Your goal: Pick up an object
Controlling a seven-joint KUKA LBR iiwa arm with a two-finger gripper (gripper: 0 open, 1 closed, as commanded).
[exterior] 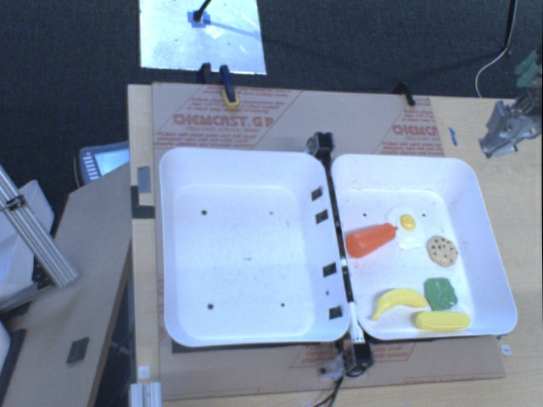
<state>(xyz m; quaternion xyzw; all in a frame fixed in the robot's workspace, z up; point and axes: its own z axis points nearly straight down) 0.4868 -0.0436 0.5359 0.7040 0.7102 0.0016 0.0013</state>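
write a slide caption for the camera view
Right white bin holds orange carrot, fried egg, round cookie, yellow banana, green pepper, yellow corn; end effector waits at right.

The grey metal two-finger gripper (507, 131) sits at the far right edge, raised and apparently tilted; the arm behind it is cut off by the frame.

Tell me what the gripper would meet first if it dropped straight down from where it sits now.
Probably bare bench just outside the right bin's far right rim, not the toys; the gripper sits beyond that rim, though its height is unclear from this slanted view.
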